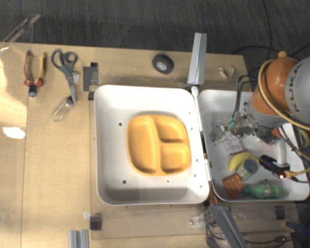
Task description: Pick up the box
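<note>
A wooden bench [51,154] carries two white bins. The gripper [236,128] hangs low in the right bin [217,99], near its inner wall; whether it is spread or pinched cannot be told. The box [232,185], brown, lies below it by the front rim, beside a banana [238,161] and green bottle [263,191]. Left of it, the left bin [113,102] holds a yellow tray [158,143].

Both bins [111,138] were white. The tray [158,143] was yellow. The banana [238,160] was yellow, the bottle [263,191] green, the box [232,185] orange-brown. The arm [294,94] was grey with an orange band.
</note>
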You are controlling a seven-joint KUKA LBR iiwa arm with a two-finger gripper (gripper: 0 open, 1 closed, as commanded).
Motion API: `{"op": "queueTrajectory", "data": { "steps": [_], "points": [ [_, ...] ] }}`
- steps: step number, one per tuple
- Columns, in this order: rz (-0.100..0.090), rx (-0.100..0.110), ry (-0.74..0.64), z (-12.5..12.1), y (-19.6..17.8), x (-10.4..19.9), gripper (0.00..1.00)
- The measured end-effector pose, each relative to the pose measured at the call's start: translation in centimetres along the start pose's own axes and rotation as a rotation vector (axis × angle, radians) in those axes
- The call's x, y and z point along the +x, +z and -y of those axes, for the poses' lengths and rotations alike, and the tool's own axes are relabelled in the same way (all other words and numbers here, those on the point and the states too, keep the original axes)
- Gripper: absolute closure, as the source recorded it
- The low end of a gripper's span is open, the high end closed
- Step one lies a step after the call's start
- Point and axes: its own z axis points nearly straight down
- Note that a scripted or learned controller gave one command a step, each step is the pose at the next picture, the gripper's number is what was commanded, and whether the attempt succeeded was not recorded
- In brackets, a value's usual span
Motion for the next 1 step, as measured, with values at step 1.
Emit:
{"op": "queueTrajectory", "data": {
  "steps": [1],
  "points": [
    [0.001,-0.006,-0.002,-0.23,-1.14,0.02,1.00]
  ]
}}
